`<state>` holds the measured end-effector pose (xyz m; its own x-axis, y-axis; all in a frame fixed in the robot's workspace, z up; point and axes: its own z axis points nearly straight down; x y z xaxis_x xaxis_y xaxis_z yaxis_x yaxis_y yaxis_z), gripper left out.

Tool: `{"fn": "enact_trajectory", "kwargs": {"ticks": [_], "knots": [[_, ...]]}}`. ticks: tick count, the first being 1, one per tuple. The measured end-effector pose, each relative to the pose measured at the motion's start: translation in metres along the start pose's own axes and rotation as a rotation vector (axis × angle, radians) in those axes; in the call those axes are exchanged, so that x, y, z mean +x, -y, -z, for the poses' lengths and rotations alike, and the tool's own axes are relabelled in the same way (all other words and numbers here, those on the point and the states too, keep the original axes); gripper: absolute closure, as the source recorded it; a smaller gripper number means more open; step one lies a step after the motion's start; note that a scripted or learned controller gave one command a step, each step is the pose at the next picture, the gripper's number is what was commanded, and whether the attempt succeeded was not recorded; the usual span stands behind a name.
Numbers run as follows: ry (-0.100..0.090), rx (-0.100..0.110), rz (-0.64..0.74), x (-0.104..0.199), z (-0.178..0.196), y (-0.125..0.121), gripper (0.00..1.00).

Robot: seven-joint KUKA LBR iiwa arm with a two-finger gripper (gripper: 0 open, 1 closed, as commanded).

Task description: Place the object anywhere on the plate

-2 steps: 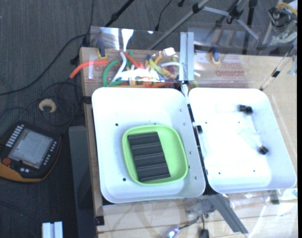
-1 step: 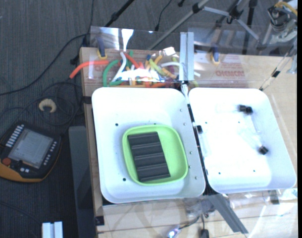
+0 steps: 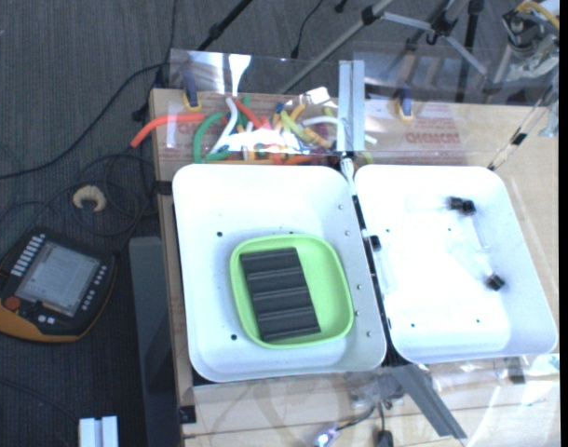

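Block (image 3: 279, 293), dark and ribbed, lies flat inside the green plate (image 3: 334, 291), lengthwise, and by the look of it wholly within the rim. The plate sits in the left bin (image 3: 202, 214), the bin farther from the side where the arm reaches in.

Step, as a judgement: if this block is the object, the placing looks done and nothing is left but to keep away from it.

Right bin (image 3: 424, 319), on the arm's side, has two small black bits (image 3: 462, 205) lying well apart, with something faint and clear between them; too dim to name. If that is the object instead, the next move calls for a pick there and a carry across the divide to the plate.

Claw: open or closed, cannot tell. Arm pose: cannot tell either.
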<state>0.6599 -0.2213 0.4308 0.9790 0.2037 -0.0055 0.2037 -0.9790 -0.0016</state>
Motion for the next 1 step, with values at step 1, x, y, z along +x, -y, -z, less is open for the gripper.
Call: {"fn": "enact_trajectory", "kwargs": {"ticks": [1], "knots": [[0.0, 0.002, -0.001, -0.0092, 0.0, 0.0012, 0.0]]}}
